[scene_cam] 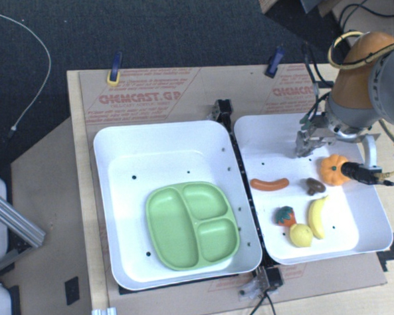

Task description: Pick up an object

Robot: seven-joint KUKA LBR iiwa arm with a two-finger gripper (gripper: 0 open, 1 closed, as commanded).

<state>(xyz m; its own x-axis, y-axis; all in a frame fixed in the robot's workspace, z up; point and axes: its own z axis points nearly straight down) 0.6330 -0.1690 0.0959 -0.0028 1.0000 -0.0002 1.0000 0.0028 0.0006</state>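
Two shallow white bins sit side by side on the bench, and we see the left bin (112, 192) holding a green divided plate (191, 224) in its lower half, with bare floor along its upper and left walls. The right bin (262, 133) is busier: an orange sausage (270, 183) lies near its middle, a small brown piece (314, 186) just right of it, a pumpkin (332, 169) toward the right wall, and a banana (318, 217), a lemon (301, 236) and a small red-and-green vegetable (285, 215) grouped near the lower edge. We note open white floor across the bin's upper left corner and along its left wall.

Reaching in from the right of the frame, the gripper (307, 147) hangs over the upper part of the right bin, above and to the right of the sausage and to the upper left of the pumpkin. Its fingers look close together with nothing between them, though we cannot tell their state for certain at this size. Every object lies on the bin floor, apart from the fingertips; the pumpkin and brown piece are nearest.
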